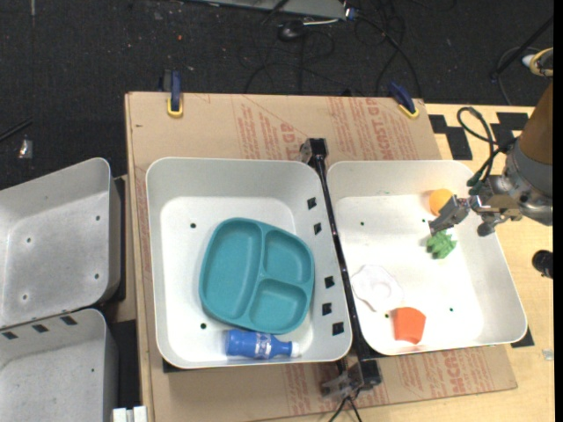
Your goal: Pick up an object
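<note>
My gripper (466, 220) reaches in from the right over the right bin (493, 323), and its two dark fingers stand apart, so it is open with nothing between them. The left finger (445, 214) hangs between an orange ball (439, 200) just above it and a small green object (442, 245) just below it. An orange cup (408, 323) lies near the right bin's front wall. A pale, clear-looking item (373, 285) rests at the bin's left side.
The left bin (171, 236) holds a teal divided plate (258, 275) and a blue bottle (257, 345) lying along its front wall. A black divider strip (327, 236) runs between the bins. Spare white trays (53, 236) sit far left.
</note>
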You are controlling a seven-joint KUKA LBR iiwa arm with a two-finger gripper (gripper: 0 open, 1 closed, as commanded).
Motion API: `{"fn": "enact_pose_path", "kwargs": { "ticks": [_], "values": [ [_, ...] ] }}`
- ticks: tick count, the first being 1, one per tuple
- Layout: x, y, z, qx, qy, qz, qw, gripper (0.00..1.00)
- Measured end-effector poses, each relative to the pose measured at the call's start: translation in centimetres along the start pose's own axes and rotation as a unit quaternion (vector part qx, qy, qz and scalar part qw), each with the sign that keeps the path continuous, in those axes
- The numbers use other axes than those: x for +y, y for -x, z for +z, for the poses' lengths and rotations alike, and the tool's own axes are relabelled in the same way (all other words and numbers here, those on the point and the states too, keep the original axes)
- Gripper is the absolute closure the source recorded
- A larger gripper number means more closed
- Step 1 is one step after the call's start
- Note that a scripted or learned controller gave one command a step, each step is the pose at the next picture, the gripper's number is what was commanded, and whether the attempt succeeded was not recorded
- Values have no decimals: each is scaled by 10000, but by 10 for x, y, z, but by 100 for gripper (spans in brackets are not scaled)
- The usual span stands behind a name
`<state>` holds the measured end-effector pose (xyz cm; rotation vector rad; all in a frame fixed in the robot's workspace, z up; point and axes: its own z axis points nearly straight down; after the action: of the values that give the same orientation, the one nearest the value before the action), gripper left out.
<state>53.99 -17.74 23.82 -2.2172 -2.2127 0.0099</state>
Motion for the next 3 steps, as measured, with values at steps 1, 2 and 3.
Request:
{"fn": "enact_pose_path", "kwargs": {
  "ticks": [1, 2, 3],
  "values": [
    [2, 0, -6, -12, 52, -14, 10000, 0],
    [2, -6, 58, -1, 24, -5, 10000, 0],
    [7, -10, 103, -5, 36, -8, 10000, 0]
  ]
}}
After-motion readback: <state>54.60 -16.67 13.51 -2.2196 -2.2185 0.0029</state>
